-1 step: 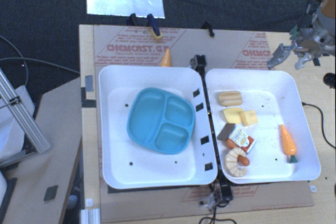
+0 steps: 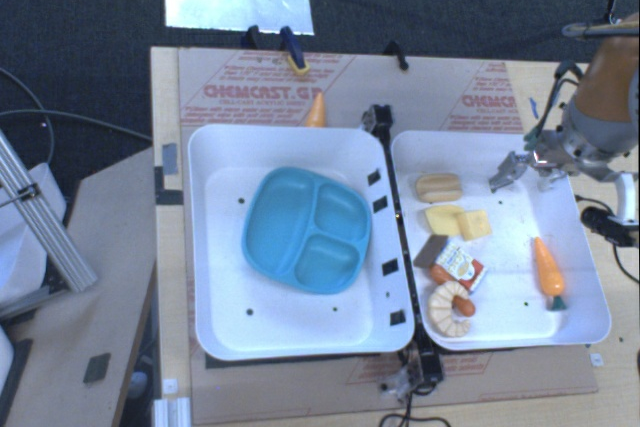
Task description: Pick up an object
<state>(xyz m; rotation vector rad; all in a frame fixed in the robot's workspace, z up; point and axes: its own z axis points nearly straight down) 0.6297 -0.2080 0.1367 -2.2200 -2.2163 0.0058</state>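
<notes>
In the right bin [image 2: 520, 310] the toy carrot [image 2: 547, 273] lies near the right wall, its long axis running almost straight up and down the view, the narrow orange tip toward the far edge and the green stub toward the near edge. Left of it, along the divider side, sit a bread roll [image 2: 439, 186], its long axis lying across the view, two yellow cheese pieces [image 2: 458, 222] touching each other, a dark grey block [image 2: 433, 251], a small printed carton [image 2: 459, 266] tilted on its corner, and a shrimp [image 2: 451, 307] curled near the front wall. The gripper [image 2: 523, 166] hangs over the far right part of this bin, above bare floor, apart from every item; whether its jaws are spread or closed is too blurred to tell, and nothing is seen between them. The arm [image 2: 606, 95] is cut off at the right edge. The left bin [image 2: 228, 315] holds a blue divided plate [image 2: 306, 229], lying flat and slightly turned.
</notes>
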